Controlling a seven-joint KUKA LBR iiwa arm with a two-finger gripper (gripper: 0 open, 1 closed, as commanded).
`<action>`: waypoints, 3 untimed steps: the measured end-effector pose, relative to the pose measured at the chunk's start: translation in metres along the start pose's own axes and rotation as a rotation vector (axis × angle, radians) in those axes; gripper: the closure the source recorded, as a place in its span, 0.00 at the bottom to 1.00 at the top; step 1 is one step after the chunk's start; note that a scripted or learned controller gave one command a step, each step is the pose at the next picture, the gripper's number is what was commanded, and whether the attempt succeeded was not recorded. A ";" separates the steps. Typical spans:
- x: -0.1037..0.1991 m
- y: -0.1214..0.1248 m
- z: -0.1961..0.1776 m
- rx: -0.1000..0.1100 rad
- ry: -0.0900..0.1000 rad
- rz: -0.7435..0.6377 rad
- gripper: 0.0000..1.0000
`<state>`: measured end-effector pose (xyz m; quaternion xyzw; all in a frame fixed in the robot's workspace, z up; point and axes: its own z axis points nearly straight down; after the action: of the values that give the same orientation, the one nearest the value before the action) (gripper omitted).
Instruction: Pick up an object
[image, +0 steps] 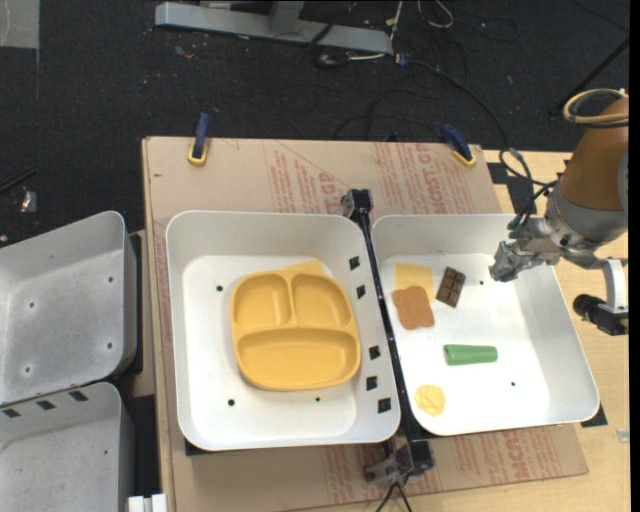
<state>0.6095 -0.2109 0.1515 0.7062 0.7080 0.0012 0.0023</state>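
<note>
While my arm reaches in from the right, my hand (503, 266) is hanging over the upper right part of the right bin (560, 330), close to its far wall. It's too small and dark from up here, so I honestly can't tell what state it's in, and I can't see anything caught in it.

Nearest to my hand is a little dark brown block (451, 287), sort of chocolate-bar looking, tilted a bit, lying to the left of the hand and apart from it. Just left of that is a flat yellow square (411, 275), and an orange-brown slab (413, 307) overlaps its lower edge. Lower down, around the middle of the bin floor, there's a green cylinder (470, 354) lying on its side. Near the bottom left corner of this bin sits a small yellow lump (430, 400). All of them are sitting on the bin floor.

Across the divider, the left bin (200, 300) has a yellow divided plate (296, 332) with three compartments, and a bit of pale yellow sheet (310, 268) pokes out from under its top edge.

Both bins rest on a cardboard sheet (260, 170) on the worktop, held by two clamps, left (199, 139) and right (456, 143), at the far edge.
</note>
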 end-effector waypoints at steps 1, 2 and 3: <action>-0.008 0.005 -0.048 -0.001 -0.001 0.000 1.00; -0.007 0.009 -0.112 -0.002 -0.001 -0.001 1.00; 0.056 0.008 -0.104 0.006 0.003 -0.005 1.00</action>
<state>0.6168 -0.1552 0.2553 0.7045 0.7097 0.0001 -0.0006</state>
